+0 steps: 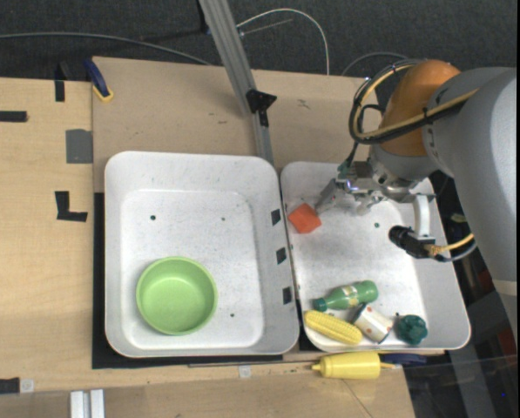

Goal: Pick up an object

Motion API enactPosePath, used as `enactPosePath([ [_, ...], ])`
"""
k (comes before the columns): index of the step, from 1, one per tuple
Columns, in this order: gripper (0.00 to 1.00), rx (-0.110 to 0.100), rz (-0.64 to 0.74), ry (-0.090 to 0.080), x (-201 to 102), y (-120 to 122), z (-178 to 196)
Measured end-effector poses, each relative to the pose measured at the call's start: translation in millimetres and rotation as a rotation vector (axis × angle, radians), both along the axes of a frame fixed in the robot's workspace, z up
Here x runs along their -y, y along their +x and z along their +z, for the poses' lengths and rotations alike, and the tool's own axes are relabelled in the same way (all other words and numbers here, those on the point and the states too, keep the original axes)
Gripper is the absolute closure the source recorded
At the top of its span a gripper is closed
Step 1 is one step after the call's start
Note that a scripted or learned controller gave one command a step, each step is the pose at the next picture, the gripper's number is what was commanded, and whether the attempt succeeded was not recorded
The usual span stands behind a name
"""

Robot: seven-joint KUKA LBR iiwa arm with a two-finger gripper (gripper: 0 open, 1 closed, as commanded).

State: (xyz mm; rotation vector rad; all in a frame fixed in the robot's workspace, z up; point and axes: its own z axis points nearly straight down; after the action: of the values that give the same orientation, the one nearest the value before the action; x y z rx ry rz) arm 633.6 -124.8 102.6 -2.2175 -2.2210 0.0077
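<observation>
In the right bin (434, 277), an orange-red block (305, 219) lies near the left wall in the back half. My gripper (336, 192) hangs low over the back of this bin, just up and to the right of the block and apart from it. Nothing shows in its grasp. At the bin's front lie a green bottle (345, 298), a yellow corn cob (333, 327), a small white piece (374, 323) and a dark green object (410, 327).
The left bin (116, 233) holds a light green bowl (177, 295) in its front left corner. A yellow bottle (350, 367) lies on the bench just in front of the right bin. A slanted metal pole (233, 50) rises behind the bins.
</observation>
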Motion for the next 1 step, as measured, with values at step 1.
enactPosePath([
  [1, 0.00, 0.003, 0.001, -0.001, -0.5, -0.5, -15.1],
])
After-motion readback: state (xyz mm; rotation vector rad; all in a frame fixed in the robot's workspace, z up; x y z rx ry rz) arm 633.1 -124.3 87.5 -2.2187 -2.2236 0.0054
